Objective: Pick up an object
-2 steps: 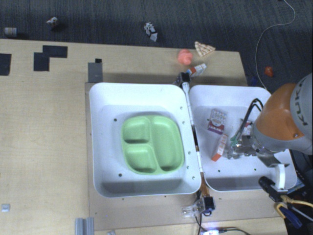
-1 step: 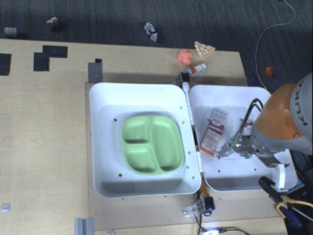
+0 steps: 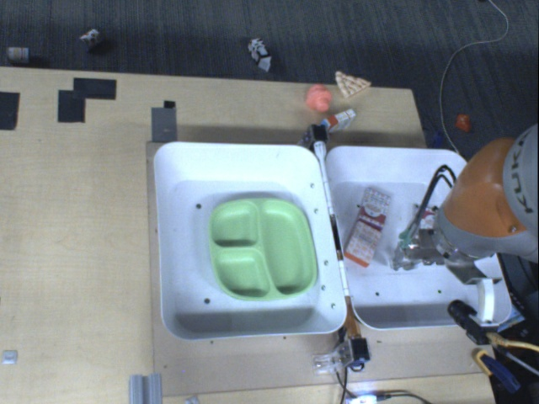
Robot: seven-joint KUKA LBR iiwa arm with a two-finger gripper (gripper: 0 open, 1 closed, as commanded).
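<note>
Low in right bin (image 3: 396, 310), gripper (image 3: 406, 255) near floor, finger state impossible to tell. Just left of it, flat packet (image 3: 368, 225) lying apart. In left bin (image 3: 168, 225), green divided tray (image 3: 261, 247). Farther back on bench, pink ball (image 3: 318, 98).
</note>
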